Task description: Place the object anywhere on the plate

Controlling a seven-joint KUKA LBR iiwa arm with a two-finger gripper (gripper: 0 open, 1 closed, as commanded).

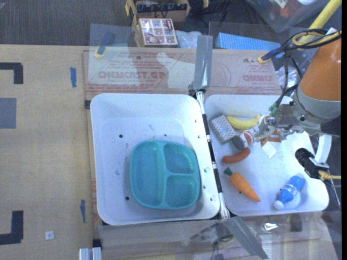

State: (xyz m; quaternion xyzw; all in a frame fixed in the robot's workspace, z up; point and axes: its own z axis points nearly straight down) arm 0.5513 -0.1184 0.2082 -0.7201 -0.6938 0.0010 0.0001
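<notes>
The teal divided plate [164, 174] lies in the left bin [108, 118], away from the hot dog. In the right bin [314, 199], the pincer [259, 133] hangs just above the hot dog [236, 156]; whether it is spread or pressed together I cannot tell. Beside the hot dog lie a banana [242, 122], a carrot [243, 184] and a bottle [288, 191].
</notes>
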